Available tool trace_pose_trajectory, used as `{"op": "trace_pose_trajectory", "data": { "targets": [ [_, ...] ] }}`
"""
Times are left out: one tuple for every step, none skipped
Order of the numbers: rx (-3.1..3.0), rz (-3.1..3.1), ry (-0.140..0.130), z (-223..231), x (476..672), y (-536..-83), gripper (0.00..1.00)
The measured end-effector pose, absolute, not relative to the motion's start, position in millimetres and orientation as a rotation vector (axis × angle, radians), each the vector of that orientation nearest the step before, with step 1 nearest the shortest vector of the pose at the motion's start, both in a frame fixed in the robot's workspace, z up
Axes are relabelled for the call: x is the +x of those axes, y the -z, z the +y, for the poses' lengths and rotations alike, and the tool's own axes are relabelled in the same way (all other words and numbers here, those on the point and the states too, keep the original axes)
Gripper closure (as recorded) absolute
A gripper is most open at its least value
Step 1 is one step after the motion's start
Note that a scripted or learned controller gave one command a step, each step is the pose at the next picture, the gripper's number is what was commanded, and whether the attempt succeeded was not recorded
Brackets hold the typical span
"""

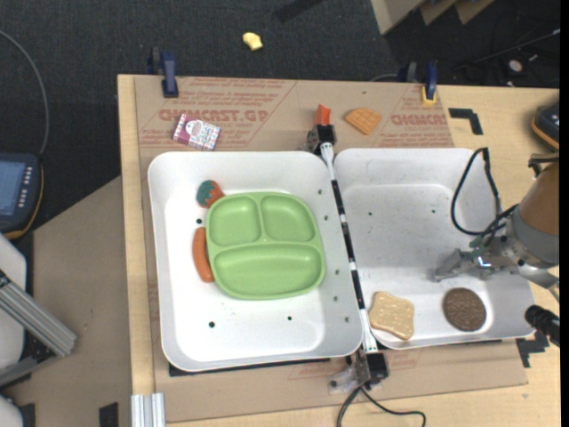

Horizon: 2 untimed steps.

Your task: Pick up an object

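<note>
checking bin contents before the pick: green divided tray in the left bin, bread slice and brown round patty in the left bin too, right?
Not quite. The green divided tray is in the left bin, but the camera view shows the bread slice and brown round patty in the right bin, near its front edge.

the flat tan cardboard-topped bench [267, 105], printed with faded red lettering, carries two shallow white plastic bins side by side, the left bin [178, 238] and the right bin [400, 172]. behind them on the board lie a small pink-and-white packet [196, 132] and an orange waffle-patterned cracker [362, 120].
</note>
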State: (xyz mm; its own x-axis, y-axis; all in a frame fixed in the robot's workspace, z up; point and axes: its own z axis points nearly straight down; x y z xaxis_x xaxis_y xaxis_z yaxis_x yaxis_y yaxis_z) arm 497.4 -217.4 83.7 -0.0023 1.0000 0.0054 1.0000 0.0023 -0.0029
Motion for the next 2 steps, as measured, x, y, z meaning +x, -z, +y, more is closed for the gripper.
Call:
{"op": "trace_pose_trajectory", "data": {
  "targets": [
    [-2.208, -2.222, 0.007, -219, 557.2, -83, 0.0],
    [-2.22, -2.215, -0.002, -216, 482.5, -84, 0.0]
  ]
}}
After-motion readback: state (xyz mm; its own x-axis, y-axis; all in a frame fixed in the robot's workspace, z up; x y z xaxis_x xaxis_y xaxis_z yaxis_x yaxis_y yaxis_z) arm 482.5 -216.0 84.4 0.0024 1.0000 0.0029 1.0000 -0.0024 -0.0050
